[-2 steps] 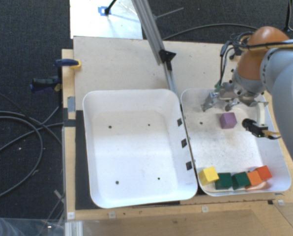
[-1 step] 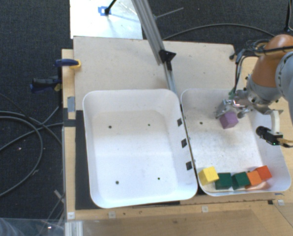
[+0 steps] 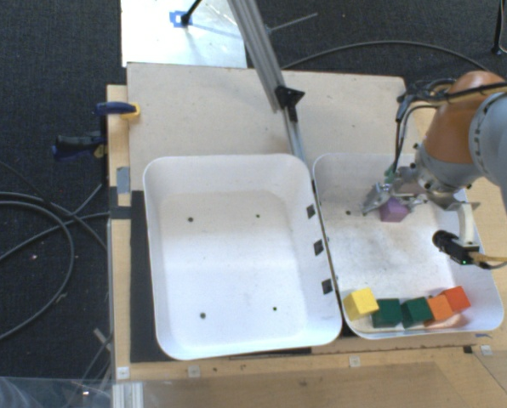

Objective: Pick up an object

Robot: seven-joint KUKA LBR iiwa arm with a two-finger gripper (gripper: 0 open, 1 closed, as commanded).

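Note:
A small purple block (image 3: 395, 212) lies in the upper part of the right bin (image 3: 347, 168). My gripper (image 3: 381, 199) is low over that bin, right against the block's upper left edge and partly covering it. Whether the block sits inside the gripper cannot be made out from this angle. Along the right bin's front wall stands a row of blocks: yellow (image 3: 361, 303), dark green (image 3: 387, 312), green (image 3: 417, 310), orange (image 3: 441, 308) and red (image 3: 457, 297).
The left bin (image 3: 160, 228) adjoins the right one, and black clips (image 3: 318, 246) line the shared wall. A slanted metal pole (image 3: 266, 58) crosses above the bench's back. The arm's orange band (image 3: 453, 113) and a cable (image 3: 458, 249) hang over the right bin's right side.

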